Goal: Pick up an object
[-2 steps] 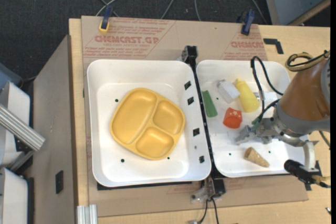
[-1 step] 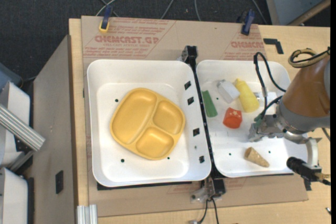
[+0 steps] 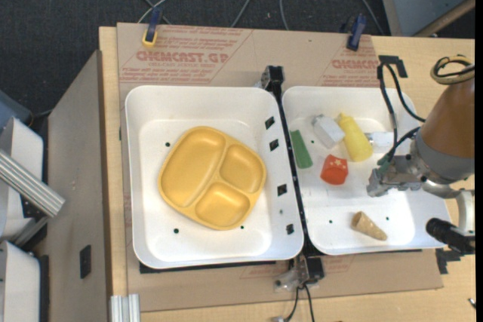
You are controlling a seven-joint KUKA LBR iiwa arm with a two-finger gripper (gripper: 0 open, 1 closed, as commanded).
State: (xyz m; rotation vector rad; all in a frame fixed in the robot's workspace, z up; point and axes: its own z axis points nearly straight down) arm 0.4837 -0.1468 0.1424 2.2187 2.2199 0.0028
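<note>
Two shallow white bins sit side by side on a brown counter (image 3: 113, 162) covered with printed cardboard. The left bin (image 3: 143, 185) holds a yellow divided plate (image 3: 213, 177) with three compartments, lying flat near the bin's middle and turned at an angle.

The right bin (image 3: 332, 234) holds the loose things. A green block (image 3: 302, 149) lies along its left side, close to the wall shared with the left bin. Just right of it is a red piece (image 3: 334, 170), sitting apart from the block. Above the red piece is a small grey block (image 3: 327, 132), and beside that a yellow bottle (image 3: 355, 137) lying on its side; the two look to be touching or nearly so. A clear or white item (image 3: 379, 139) lies just right of the bottle, too faint to identify. Toward the bin's front, a tan wedge (image 3: 369, 225) rests alone, well apart from the others.

The arm (image 3: 451, 132) comes in from the right, its orange band above a grey wrist, with black cables looping over it. The end effector (image 3: 389, 181) is low over the right side of the right bin, between the bottle and the wedge, right of the red piece. Nothing can be seen in it; how far apart it stands I cannot tell from this angle.

Two blue clamps (image 3: 153, 34) hold the cardboard at the far edge.
</note>
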